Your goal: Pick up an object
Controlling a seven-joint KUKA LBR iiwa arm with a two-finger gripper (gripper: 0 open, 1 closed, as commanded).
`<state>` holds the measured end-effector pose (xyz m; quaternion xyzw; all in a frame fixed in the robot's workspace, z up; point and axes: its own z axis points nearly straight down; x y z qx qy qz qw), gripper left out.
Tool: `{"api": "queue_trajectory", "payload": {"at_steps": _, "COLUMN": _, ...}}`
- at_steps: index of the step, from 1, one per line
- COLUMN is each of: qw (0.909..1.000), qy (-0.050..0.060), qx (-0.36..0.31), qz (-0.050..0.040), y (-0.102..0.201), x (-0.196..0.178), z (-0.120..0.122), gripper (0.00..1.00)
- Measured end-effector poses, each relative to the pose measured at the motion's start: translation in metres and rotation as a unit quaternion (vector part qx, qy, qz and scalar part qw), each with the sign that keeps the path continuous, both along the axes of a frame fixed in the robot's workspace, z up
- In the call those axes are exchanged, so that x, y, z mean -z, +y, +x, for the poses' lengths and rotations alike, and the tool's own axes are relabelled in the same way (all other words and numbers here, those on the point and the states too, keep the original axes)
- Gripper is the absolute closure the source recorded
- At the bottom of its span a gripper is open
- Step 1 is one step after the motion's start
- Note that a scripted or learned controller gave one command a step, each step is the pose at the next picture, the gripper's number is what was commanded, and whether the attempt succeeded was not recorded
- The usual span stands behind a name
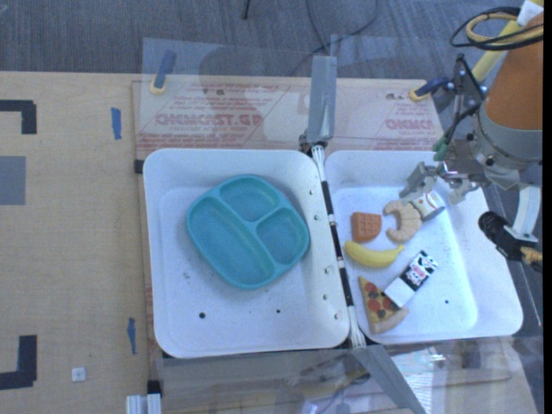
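Observation:
The right bin (492, 317) holds several toy foods. An orange waffle square (366, 226) lies next to a tan croissant (402, 222). Below them is a yellow banana (373, 253). A pizza slice (378, 304) and a black-and-white milk carton (411, 279) lie nearer the front. My gripper (423, 193) hangs low over the bin's back right part, just above and right of the croissant. It is open, with nothing between its fingers.
A blue divided plate (248, 230) lies in the left bin (172, 317). A raised ridge (332, 240) separates the two bins. The arm's grey body and orange band (517, 84) tower over the right bin's far right corner, with cables alongside.

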<state>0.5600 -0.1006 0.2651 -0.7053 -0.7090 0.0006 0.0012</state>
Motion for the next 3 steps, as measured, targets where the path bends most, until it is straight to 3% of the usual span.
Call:
{"api": "queue_trajectory", "payload": {"at_steps": 1, "qw": 0.9928, "qy": 0.001, "qx": 0.12, "qz": 0.0, "y": -0.048, "x": 0.045, "z": 0.015, "gripper": 0.0}}
{"api": "queue_trajectory", "payload": {"at_steps": 2, "qw": 0.9837, "qy": -0.009, "qx": 0.179, "qz": -0.0016, "y": -0.067, "x": 0.165, "z": 0.057, "gripper": 0.0}}
{"api": "queue_trajectory", "payload": {"at_steps": 3, "qw": 0.9924, "qy": -0.011, "qx": 0.123, "qz": -0.0017, "y": -0.079, "x": 0.168, "z": 0.088, "gripper": 0.0}}
